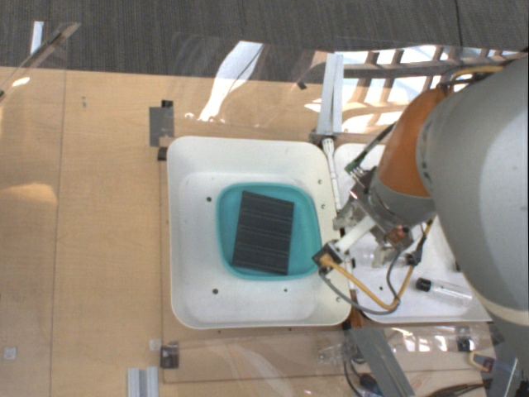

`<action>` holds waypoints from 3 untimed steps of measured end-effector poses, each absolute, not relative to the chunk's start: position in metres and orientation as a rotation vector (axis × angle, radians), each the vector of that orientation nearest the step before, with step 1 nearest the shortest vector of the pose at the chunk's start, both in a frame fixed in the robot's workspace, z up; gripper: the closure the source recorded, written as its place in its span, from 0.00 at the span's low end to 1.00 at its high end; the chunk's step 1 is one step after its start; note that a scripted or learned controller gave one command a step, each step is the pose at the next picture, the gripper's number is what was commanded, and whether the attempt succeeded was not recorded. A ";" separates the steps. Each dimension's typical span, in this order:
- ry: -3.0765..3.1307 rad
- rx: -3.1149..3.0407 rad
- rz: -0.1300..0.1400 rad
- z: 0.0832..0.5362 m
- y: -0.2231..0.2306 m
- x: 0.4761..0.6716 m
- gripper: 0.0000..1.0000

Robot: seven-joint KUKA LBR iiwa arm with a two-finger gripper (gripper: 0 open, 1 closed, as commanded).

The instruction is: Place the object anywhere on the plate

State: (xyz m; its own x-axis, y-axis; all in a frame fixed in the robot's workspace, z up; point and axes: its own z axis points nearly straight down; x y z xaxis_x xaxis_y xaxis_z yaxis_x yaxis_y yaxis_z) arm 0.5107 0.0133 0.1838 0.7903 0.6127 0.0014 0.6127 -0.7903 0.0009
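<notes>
While the dark ribbed object lies flat on the teal plate, long axis near upright in view, the arm hangs right of the plate; grip state undeterminable.

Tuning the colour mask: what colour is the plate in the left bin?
Teal plate, under a dark ribbed rectangular object; clearest in the camera view.

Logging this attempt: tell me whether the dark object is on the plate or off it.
On it: the dark ribbed block lies flat within the teal plate.
</notes>
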 end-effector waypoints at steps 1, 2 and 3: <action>0.539 3.089 0.020 0.404 -0.036 0.489 0.00; 0.338 3.115 0.020 0.433 -0.102 0.500 0.00; 0.327 3.117 0.016 0.435 -0.119 0.490 0.00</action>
